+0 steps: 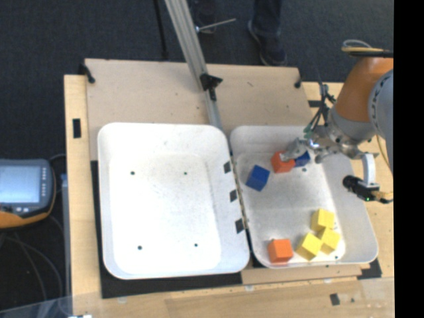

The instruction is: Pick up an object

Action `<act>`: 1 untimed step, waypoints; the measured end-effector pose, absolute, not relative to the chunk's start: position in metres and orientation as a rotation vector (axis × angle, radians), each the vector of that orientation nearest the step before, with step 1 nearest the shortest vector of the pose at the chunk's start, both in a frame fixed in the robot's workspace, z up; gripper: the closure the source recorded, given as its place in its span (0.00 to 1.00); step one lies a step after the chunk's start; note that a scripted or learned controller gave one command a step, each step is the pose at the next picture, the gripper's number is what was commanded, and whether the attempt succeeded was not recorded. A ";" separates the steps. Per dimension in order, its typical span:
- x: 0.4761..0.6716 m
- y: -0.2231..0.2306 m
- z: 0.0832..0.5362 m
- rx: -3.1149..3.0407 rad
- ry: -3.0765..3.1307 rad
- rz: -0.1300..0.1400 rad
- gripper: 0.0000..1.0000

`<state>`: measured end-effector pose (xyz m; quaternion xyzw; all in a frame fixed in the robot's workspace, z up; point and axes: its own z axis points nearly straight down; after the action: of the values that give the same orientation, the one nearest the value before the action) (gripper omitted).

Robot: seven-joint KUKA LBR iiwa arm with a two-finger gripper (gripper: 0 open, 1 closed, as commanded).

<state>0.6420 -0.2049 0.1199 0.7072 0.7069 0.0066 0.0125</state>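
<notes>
The right bin [344,197] holds several blocks. My gripper [296,154] reaches in from the right over its far part. An orange block [282,163] sits right at the gripper's tip, touching or nearly touching it. A small blue piece [303,158] shows just beside the tip on the right. A blue cube [258,177] lies a little to the left of the orange block, near the bin's left wall. At the bin's near end lie another orange cube [280,250] and three yellow blocks [319,234] clustered together.
The left bin [165,197] stands beside the right one, with a thin divider between them. A slanted metal pole [195,52] rises behind the bins. A grey screen device [23,187] sits off the bench at far left.
</notes>
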 end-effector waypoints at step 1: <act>0.639 -0.206 0.117 2.199 2.210 0.017 0.00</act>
<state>0.6385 -0.2065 0.1174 0.7053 0.7088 0.0055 0.0116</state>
